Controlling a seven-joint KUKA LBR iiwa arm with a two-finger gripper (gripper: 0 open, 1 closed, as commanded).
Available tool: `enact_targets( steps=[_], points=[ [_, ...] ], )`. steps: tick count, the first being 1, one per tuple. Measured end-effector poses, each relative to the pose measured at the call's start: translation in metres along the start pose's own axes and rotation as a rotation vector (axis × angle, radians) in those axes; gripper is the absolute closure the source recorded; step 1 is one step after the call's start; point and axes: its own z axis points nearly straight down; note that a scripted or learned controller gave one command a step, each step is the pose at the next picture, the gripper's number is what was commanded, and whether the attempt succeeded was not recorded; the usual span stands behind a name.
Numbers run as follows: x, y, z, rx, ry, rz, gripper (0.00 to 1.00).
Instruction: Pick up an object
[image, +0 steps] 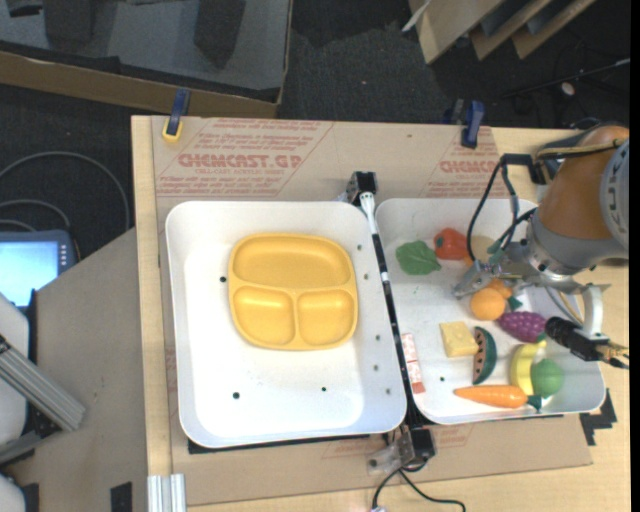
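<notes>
Right bin crowded at right side; left part near divider bare. Left bin holds yellow tray, white floor open around it. Tool low in right bin, directly over orange; small, round, orange fruit, near bin middle. Grapes just beside, cheese below-left, carrot near front rim. Tool's opening: cannot tell. Arm hides bin's back right corner.

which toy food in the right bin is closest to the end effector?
The orange: round, directly at the end effector. The purple grapes, cheese wedge and carrot lie farther toward the bin's front.
</notes>
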Motion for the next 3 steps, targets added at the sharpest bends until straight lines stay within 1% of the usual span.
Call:
enact_targets(
  steps=[1, 2, 3],
  points=[
    [-0.001, 0.002, -0.012, -0.007, -0.003, 0.000, 1.00],
    [0.096, 0.019, -0.107, -0.015, -0.001, -0.010, 1.00],
    [0.154, 0.029, -0.118, -0.010, -0.001, -0.008, 1.00]
  ],
)
